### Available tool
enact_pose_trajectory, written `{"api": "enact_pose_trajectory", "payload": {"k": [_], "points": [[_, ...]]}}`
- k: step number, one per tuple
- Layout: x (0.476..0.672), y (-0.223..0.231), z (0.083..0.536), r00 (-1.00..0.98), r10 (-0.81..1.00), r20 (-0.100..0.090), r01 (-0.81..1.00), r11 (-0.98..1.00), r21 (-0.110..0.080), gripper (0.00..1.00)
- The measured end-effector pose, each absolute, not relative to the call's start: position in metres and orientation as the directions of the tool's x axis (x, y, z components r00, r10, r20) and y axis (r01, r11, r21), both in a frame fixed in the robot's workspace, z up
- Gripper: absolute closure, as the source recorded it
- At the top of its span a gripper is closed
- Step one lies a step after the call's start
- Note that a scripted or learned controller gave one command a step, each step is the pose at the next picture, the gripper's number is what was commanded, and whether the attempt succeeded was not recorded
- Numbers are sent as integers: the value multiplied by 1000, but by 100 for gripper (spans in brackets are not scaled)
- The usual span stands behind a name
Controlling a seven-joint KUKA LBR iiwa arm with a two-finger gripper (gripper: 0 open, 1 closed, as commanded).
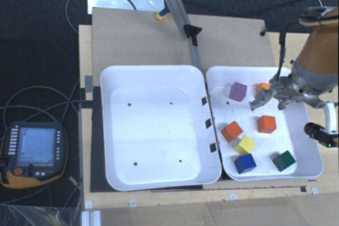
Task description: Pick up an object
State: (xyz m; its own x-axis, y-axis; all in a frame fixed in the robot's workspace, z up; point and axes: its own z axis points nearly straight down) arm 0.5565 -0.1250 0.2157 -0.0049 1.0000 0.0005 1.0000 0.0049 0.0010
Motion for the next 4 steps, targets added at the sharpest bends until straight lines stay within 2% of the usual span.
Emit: {"api": "enact_pose_trajectory", "payload": {"k": [1, 3, 4], "points": [[557, -125, 216, -4, 1000, 0, 1000, 4, 2, 0], [570, -112, 116, -4, 1000, 0, 1000, 4, -2, 0], [571, -112, 90, -3, 1000, 0, 1000, 3, 1, 0]]}}
